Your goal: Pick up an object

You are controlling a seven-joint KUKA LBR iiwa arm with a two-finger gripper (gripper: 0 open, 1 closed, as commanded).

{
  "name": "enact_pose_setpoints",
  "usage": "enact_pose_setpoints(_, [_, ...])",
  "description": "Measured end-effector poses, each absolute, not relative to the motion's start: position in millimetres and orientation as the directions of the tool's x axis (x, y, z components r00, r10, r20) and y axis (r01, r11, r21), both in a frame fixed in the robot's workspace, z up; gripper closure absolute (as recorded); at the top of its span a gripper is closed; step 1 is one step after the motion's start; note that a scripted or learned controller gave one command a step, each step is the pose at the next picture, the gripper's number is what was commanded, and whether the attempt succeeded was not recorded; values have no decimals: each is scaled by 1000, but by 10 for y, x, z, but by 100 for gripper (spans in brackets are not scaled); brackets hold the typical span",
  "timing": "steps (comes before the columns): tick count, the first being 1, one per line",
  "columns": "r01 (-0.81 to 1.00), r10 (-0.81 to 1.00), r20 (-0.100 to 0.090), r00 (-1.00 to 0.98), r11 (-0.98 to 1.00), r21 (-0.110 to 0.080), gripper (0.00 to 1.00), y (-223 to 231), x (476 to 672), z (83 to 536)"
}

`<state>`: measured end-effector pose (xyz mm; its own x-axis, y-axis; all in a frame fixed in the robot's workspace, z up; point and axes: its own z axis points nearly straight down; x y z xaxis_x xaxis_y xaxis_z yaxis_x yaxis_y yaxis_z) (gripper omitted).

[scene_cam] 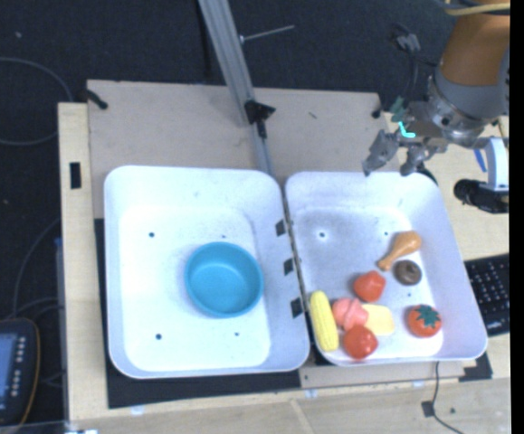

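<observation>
Gripper (395,161) above right bin's (443,215) far rim.

I see my bench evenly and brightly lit from overhead, the white bins (198,206) nearly washed out, shadows soft, the whole picture slightly grainy.

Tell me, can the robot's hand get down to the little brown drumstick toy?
Probably yes. The hand hangs above the right white bin's far edge, and the small brown drumstick toy lies uncovered with nothing over it.
</observation>
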<state>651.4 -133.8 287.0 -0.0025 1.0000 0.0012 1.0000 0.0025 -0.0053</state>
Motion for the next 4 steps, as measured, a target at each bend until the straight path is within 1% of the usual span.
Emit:
enact_pose_setpoints(1, [1000,1000,0,-3,3,3,0,-1338,6527,2918])
enact_pose_setpoints(2, [1000,1000,-3,2,-2,-4,0,-1393,6543,2486])
enact_pose_setpoints(3, [1000,1000,-3,5,-5,-3,0,-1410,6547,2067])
enact_pose_setpoints(4, [1000,1000,-2,2,-2,-4,0,-1353,6554,1455])
